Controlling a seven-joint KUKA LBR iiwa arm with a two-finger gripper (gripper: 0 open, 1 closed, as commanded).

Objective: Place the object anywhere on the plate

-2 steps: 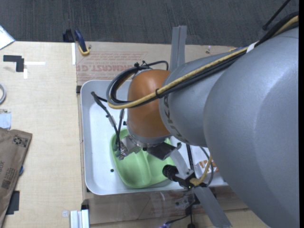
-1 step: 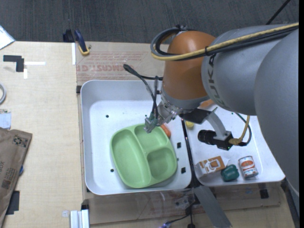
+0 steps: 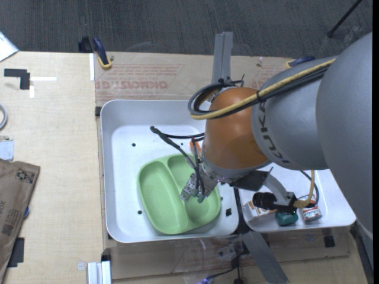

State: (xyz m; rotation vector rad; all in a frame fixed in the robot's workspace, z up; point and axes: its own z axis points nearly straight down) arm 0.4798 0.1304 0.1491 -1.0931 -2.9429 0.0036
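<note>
A light green plate (image 3: 163,197) with a divider lies in the left bin (image 3: 118,158), towards its front. My gripper (image 3: 195,191) hangs over the plate's right half, under the orange band of the arm (image 3: 234,132). Its tip is small and dark against the green, and I cannot tell whether anything is in it. In the right bin lie a teal object (image 3: 287,218), a small silver and red object (image 3: 311,214) and an orange and white object (image 3: 261,202).
The arm's bulk covers most of the right bin (image 3: 331,220) and the wall between the bins. Black cables (image 3: 172,139) loop from the wrist over the left bin. Cardboard (image 3: 148,78) lies behind the bins.
</note>
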